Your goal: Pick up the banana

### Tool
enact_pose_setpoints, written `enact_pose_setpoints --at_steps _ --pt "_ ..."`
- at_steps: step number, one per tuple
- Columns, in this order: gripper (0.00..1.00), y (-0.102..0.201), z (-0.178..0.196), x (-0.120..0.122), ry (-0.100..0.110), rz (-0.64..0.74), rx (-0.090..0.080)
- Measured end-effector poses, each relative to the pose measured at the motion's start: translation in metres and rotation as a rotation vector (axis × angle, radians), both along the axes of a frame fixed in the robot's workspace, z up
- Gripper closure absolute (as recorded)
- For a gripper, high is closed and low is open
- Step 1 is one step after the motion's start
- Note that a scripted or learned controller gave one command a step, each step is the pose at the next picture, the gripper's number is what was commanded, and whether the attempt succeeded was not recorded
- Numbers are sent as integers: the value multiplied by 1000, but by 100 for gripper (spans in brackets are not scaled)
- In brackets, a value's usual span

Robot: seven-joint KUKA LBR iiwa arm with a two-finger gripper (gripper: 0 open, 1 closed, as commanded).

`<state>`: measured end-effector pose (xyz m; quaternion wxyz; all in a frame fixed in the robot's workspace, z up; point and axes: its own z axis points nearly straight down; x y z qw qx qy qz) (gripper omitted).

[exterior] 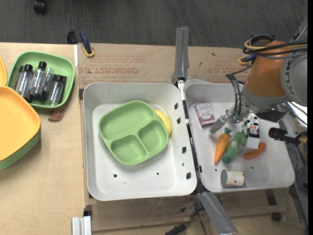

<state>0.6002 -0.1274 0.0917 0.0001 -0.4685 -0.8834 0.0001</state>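
The banana (165,121) is a yellow curve in the left bin (142,182), mostly hidden under the right edge of a green divided plate (133,137). My gripper (231,117) hangs low in the right bin (259,180), above the top of a carrot (221,148) and a green bottle (234,147). It is well to the right of the banana, across the wall between the bins. The arm's orange band (266,75) sits above it.
The right bin also holds a pink packet (204,113), a small black-and-white toy (252,128), an orange-red piece (255,152) and a paper cup (233,178). On the bench at left stand a green tray of bottles (41,80) and stacked yellow plates (17,129).
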Motion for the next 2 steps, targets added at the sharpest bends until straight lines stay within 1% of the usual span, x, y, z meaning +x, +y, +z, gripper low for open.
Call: enact_pose_setpoints --at_steps 1,2 --pt "0 -18 0 -46 -1 230 0" --pt "0 -42 0 -29 -3 -89 0"
